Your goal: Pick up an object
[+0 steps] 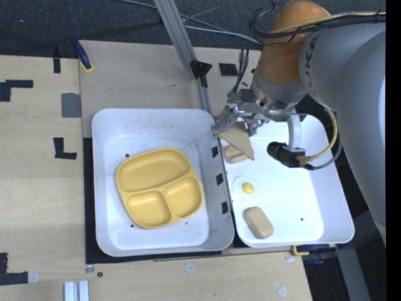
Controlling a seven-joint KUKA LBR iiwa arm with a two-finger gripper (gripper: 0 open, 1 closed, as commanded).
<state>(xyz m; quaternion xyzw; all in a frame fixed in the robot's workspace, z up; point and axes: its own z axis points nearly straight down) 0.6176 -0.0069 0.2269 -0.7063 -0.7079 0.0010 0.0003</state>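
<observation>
Hovering tool (241,123) over right bin's (313,199) far-left corner, tan wedge (238,144) directly beneath; grip state unclear

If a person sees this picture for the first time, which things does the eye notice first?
First the yellow divided plate, lying in the left bin. Then the grey arm with its orange band, reaching in from the right, its gripper low over a tan wedge at the right bin's far left corner.
</observation>
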